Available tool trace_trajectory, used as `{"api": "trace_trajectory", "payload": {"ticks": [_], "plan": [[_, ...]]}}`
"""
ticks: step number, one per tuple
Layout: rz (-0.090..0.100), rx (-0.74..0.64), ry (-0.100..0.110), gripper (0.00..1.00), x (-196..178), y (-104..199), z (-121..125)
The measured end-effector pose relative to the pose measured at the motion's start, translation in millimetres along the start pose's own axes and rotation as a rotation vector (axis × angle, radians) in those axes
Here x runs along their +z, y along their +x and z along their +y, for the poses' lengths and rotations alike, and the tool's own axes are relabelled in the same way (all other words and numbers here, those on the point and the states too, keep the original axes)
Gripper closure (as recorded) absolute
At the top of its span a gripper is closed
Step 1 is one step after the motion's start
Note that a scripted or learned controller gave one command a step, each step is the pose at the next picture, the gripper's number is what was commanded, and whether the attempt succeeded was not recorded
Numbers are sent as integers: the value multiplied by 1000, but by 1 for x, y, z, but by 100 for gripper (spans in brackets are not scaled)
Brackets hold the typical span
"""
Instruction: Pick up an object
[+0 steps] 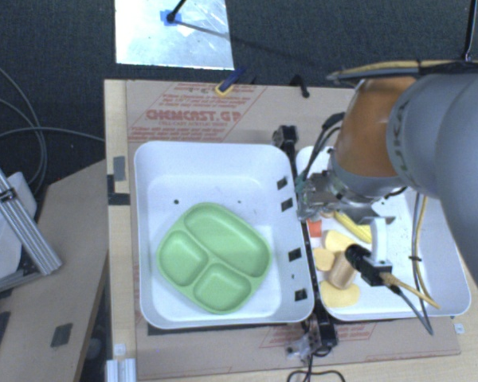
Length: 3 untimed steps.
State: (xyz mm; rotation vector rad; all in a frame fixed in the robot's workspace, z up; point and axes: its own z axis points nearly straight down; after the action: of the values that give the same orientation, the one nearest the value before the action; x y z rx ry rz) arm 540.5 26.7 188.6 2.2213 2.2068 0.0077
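Green plate (213, 255) with three compartments lay flat and face up in the left bin (167, 173), turned at a slant to the walls and nearer the front.

In the right bin (448, 286), small items were clustered by the wall next to the left bin. Small orange block (314, 229) sat farthest back. Yellow strip (352, 228) lay just beside it, partly covered from above. Pale yellow disc (324, 259) sat in front of the block, touching a tan cylinder (342, 273) on its side. Larger pale yellow piece (340, 296) lay flat at the front.
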Motion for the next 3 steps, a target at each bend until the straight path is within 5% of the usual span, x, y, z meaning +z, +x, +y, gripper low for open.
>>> {"api": "trace_trajectory", "payload": {"ticks": [2,3], "plan": [[4,-6,6,100,-86,-28,-31],[5,-13,19,100,9,8,-35]]}}
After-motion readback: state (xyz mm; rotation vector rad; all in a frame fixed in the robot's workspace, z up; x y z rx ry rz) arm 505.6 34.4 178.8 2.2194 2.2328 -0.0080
